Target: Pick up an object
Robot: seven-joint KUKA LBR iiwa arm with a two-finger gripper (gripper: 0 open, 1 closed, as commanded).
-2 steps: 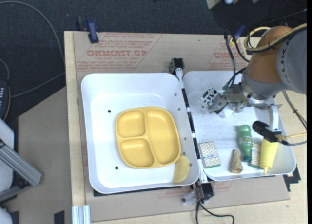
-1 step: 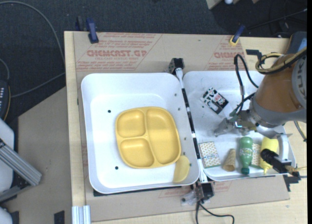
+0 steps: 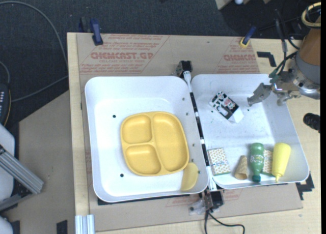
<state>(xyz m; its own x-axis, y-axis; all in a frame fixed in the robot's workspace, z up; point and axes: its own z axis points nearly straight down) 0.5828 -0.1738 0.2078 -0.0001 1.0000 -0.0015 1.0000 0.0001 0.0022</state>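
dark carpet floor, cardboard-topped bench, black cable

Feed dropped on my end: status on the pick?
Gripper over right bin, nothing between fingers. Nearest item: black-and-white box, untouched. Green bottle, yellow bottle at near wall. Path clear.

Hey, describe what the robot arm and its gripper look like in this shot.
The arm is grey with an orange band above the wrist. Its gripper is grey metal, slim and angular, reaching out from a blocky wrist section. Dark cables run beside the arm.

Cardboard-topped bench, left white bin, right white bin touching side by side
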